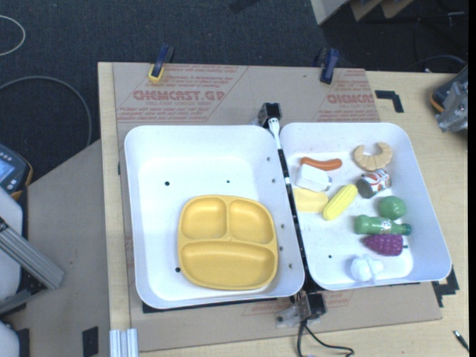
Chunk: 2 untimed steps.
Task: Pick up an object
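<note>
The end effector sits at the far right edge, above the counter; its state cannot be told. The candidate objects crowd the right bin: corn, hot dog, croissant, grapes. Being so tightly packed, neighbours could be nudged or a grasp could slip.

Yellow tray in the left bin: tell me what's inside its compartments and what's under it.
The yellow tray has three compartments, all bare, with no food in them. It lies flat on the floor of the left bin. The bin floor directly beneath it is covered, so anything there cannot be seen.
</note>
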Motion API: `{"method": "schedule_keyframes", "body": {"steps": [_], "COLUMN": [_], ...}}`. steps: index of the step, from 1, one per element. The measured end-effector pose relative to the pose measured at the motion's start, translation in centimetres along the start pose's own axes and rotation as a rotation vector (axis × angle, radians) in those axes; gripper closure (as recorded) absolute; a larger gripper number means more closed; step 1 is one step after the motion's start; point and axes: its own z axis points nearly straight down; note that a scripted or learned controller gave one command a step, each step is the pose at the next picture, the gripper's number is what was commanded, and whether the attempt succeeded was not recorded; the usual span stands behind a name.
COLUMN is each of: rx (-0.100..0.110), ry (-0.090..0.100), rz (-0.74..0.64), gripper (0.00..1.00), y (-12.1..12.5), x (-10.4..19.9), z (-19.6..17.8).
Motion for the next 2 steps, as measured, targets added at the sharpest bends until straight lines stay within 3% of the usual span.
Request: {"method": "schedule_keyframes", "body": {"steps": [1,2], "rx": [0.014,0.01], "ry": [0.004,0.004], "rz": [0.003,-0.002], "gripper": [1.0,1.0], "y": [3.1,8.1], "x": [-0.3,1.6], "z": [7.3,10.2]}}
